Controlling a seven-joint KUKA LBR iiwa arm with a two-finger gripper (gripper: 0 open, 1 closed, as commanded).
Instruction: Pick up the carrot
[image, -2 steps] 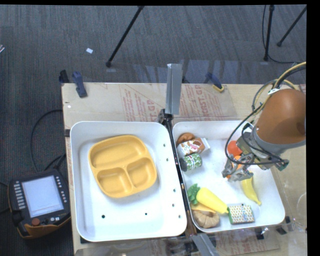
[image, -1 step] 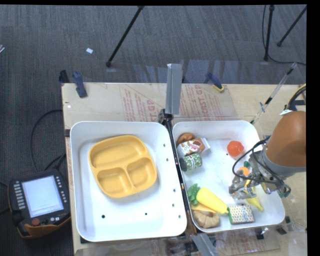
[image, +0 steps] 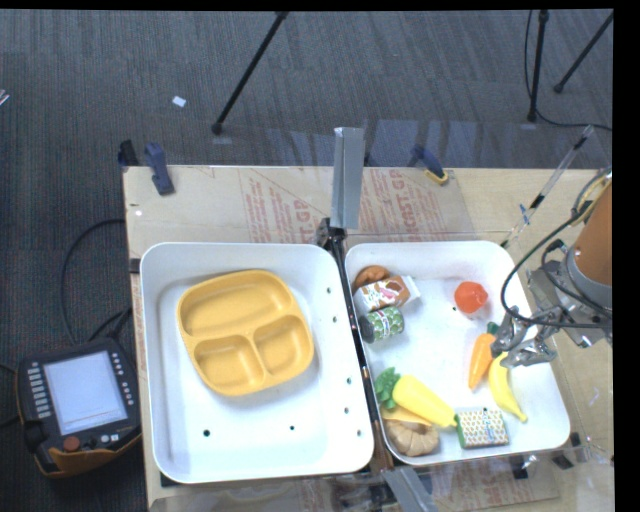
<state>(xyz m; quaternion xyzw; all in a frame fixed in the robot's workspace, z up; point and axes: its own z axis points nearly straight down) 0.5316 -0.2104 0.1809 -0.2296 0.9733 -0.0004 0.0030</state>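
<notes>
Reached in from the right edge, orange band high by the wrist, grey links and cables angled down over the right bin (image: 520, 262). Claw (image: 522, 350) low at that bin's right side, just beside the carrot (image: 481, 360); cannot tell whether wide or narrow, metal parts too tangled to read. Nothing seen between its tips. Carrot lay in the right bin's right half, long axis near upright in the view, slightly tilted, green top toward the far end and tip toward the near end. Lay just left of the banana (image: 506, 390), below the tomato (image: 470, 296). Yellow divided plate (image: 245, 330) sat in the left bin (image: 160, 400).
</notes>
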